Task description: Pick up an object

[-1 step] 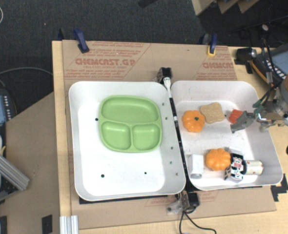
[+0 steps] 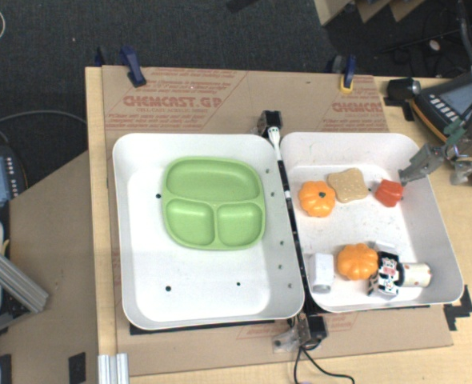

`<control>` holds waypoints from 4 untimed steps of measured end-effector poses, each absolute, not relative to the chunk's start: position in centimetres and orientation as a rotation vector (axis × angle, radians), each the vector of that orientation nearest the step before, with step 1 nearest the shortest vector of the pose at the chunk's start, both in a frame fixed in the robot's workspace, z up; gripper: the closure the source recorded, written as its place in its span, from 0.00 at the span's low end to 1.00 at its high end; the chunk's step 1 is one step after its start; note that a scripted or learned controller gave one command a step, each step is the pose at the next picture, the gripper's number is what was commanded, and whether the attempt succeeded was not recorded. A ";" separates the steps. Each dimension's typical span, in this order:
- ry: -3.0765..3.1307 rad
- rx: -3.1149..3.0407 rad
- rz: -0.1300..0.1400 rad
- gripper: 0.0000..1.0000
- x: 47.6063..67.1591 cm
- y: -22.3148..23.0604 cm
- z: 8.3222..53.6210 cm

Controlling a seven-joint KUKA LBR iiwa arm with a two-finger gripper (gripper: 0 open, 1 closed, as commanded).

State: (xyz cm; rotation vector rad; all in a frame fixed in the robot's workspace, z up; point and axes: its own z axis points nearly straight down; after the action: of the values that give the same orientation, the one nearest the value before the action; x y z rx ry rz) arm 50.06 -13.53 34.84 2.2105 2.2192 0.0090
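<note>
From my remote seat I see two white bins side by side: the left bin holds a green divided plate lying flat, the right bin holds the small toys. My gripper reaches in over the right bin's far right rim, tips beside a small red block, likely my target; whether it grips, I cannot tell. The block looks stubby, no clear long axis. Nearby sit two orange pumpkins and a tan bread slice.
</note>
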 end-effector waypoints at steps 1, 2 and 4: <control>2.219 2.215 0.004 1.00 50.1 -13.6 35.4; 2.216 2.231 -0.006 1.00 51.5 -22.9 27.5; 2.224 2.223 -0.002 1.00 51.1 -22.3 22.1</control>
State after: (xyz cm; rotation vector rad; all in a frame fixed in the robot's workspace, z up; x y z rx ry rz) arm 51.14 -22.35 22.12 2.2231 2.2236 -0.0017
